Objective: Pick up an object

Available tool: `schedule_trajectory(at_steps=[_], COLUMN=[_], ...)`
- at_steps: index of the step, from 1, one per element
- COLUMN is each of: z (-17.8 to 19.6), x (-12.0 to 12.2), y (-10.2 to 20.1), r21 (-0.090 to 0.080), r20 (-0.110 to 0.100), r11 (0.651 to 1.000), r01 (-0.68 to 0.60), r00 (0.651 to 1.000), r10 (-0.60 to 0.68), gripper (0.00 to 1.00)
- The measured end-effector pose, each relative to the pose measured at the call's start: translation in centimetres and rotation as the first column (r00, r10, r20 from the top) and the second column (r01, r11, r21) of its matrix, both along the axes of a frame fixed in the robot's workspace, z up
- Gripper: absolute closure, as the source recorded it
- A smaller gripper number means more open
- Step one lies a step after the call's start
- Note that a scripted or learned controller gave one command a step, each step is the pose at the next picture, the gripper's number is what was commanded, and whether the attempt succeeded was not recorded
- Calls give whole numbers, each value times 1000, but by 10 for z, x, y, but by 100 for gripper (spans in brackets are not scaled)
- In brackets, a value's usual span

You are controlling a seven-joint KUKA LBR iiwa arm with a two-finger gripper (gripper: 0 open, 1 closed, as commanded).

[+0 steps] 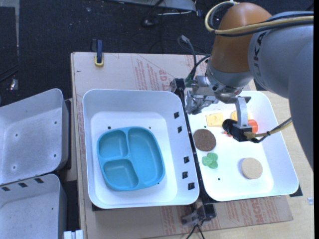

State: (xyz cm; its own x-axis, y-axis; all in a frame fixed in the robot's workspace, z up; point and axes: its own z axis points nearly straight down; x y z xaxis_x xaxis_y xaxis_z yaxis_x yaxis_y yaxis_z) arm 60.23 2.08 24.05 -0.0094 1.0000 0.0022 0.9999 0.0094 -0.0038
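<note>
The left bin (94, 103) holds a blue divided tray (130, 158) with three compartments, lying flat and slightly turned. The right bin (279, 183) carries the candidates for picking: a brown round disc (204, 140) near its left wall, a small green piece (211, 160) just nearer than that, a yellow flat piece (215, 119) farther back, a tan round piece (251, 168) toward the near right, and something orange (253, 125) partly hidden behind the arm's hardware.

The gripper (198, 101) hangs at the far left corner of the right bin, close to the divider between the bins; whether it is spread or closed I cannot tell, and nothing shows in its grasp. The closest items are the yellow piece and the brown disc, both to its right and nearer. To do this well, I would judge it should shift right and nearer, clear of the bin wall, centre over one flat item, then descend straight so both tips straddle the piece rather than pushing it aside
</note>
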Motion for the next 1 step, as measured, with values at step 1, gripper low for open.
schedule_trajectory(at_steps=[1], z=[-11], x=[-13], y=[61], r21=[0], r20=[-2], r11=[1000], r01=[0], r00=[1000], r10=[0], gripper=[100])
